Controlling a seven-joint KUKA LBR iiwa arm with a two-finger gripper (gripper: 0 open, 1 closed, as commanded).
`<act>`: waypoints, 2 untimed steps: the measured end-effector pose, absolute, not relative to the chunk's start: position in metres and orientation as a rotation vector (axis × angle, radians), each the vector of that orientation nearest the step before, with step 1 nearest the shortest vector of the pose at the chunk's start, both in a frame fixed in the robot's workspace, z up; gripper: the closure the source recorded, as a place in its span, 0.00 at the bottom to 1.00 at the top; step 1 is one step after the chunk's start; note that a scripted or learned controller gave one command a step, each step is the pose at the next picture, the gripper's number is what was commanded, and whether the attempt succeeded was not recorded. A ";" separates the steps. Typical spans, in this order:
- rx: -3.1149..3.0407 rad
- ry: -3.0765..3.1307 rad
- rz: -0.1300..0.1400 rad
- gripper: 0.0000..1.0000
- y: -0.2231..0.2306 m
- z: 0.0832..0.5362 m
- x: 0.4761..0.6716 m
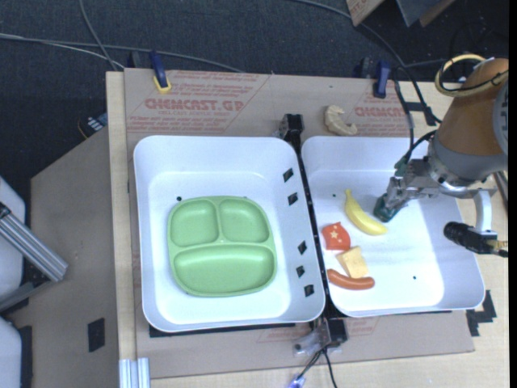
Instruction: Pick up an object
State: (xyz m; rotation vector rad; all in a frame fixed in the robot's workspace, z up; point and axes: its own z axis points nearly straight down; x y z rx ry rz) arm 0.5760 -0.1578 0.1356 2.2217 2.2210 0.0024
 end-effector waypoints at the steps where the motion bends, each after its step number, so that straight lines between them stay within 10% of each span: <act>1: 2.218 2.217 0.005 1.00 -0.162 0.196 0.570; 2: 2.214 2.219 0.007 1.00 -0.155 0.258 0.575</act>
